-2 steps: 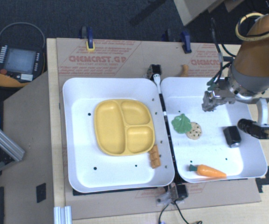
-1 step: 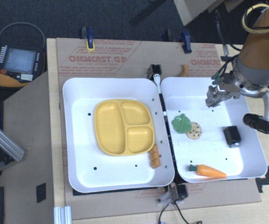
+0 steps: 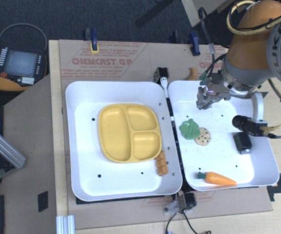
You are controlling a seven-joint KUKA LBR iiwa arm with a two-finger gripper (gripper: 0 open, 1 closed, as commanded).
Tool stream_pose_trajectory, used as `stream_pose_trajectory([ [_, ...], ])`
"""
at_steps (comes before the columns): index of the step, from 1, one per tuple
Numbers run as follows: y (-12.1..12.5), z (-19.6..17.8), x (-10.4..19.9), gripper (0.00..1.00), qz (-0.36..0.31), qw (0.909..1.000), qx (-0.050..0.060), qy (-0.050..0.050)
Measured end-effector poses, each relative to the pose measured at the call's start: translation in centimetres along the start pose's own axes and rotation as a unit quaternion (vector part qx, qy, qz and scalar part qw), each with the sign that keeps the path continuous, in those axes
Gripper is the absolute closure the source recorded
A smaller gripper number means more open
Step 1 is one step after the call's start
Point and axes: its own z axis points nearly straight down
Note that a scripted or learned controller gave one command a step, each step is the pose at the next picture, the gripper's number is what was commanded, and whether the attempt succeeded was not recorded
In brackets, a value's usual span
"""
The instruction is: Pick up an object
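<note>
My gripper [image 3: 204, 103] hangs over the back part of the right bin [image 3: 262, 179], with the grey and orange arm reaching in from the upper right. A green leafy toy [image 3: 189, 128] lies just in front of it and slightly to the left, apart from it. A round chocolate-chip cookie [image 3: 203, 137] touches the leaf's right side. An orange carrot [image 3: 219, 179] with a green top lies near the right bin's front edge.
The left bin [image 3: 82, 145] holds a yellow divided plate [image 3: 129, 132] and a small brown piece [image 3: 161, 165] at its front right. The ridge between the two bins runs just left of the green toy. A cardboard sheet lies under both bins.
</note>
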Motion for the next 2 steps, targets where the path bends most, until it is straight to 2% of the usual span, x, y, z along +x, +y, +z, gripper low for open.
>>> stream_pose_trajectory([
  [2,0.4,-1.1,10.7,1.00,-0.001,1.0000,0.000,0.001],
])
